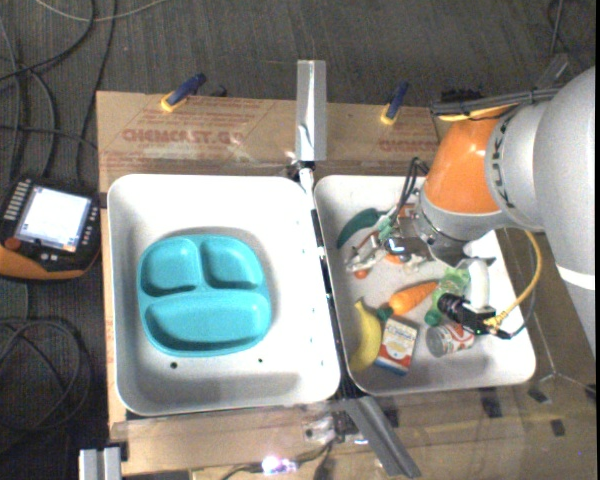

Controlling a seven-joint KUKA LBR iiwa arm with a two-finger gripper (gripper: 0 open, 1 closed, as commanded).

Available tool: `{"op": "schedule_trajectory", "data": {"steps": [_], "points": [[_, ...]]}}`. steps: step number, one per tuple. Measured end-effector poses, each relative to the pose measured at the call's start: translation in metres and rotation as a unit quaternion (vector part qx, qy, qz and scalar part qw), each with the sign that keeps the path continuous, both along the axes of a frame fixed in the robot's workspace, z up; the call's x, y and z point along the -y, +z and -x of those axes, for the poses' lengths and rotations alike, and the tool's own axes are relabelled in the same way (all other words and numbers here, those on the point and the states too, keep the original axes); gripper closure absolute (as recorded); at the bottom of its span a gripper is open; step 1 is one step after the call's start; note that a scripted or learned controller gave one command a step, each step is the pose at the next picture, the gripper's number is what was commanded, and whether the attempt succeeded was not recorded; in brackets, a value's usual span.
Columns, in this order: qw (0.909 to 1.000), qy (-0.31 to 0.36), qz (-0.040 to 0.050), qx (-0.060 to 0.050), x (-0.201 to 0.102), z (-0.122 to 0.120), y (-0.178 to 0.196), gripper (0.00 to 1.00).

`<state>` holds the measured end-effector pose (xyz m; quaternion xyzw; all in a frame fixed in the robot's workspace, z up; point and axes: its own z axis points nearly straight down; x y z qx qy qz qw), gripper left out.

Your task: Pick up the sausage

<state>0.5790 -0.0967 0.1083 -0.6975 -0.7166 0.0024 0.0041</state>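
A grey KUKA arm with an orange band point(462, 173) reaches in from the right over the right-hand shallow white bin point(515, 368), one of two set side by side on a bench. Its two-finger gripper point(378, 248) is low over the upper-left part of that bin, amid a clutter of small items; whether its grip is released or clenched cannot be told from this angle.

The sausage cannot be picked out with certainty. A small reddish piece point(394, 259) lying just beside the gripper tip may be it, but it is too small to tell.

A dark green curved item point(358, 224) lies just above the gripper, near the bin's left wall. Below the gripper an orange carrot point(416, 295) lies on a slant, well apart from the tool. A yellow banana point(365, 334) lies along the bin's lower-left wall, touching a small printed carton point(398, 344) to its right. A silver can with red markings point(447, 340) lies on its side just right of the carton.

The left-hand white bin point(130, 368) holds a turquoise plastic tray with three compartments point(206, 295), sitting near its middle.

Behind both bins lies a sheet of brown printed cardboard point(210, 133), held by two blue-and-yellow clamps point(183, 91). An orange-and-black control pendant with a lit screen point(42, 226) rests on the dark floor to the left.
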Motion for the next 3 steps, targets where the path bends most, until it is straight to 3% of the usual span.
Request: {"op": "schedule_trajectory", "data": {"steps": [1,2,3], "points": [[0.9987,0.049,0.0041,0.009,0.0,-0.037,-0.019,0.0],[0.9987,0.05,0.0023,0.01,-0.001,-0.038,-0.011,1.0],[0.9996,0.026,0.0023,0.002,-0.057,-0.084,0.072,1.0]]}}
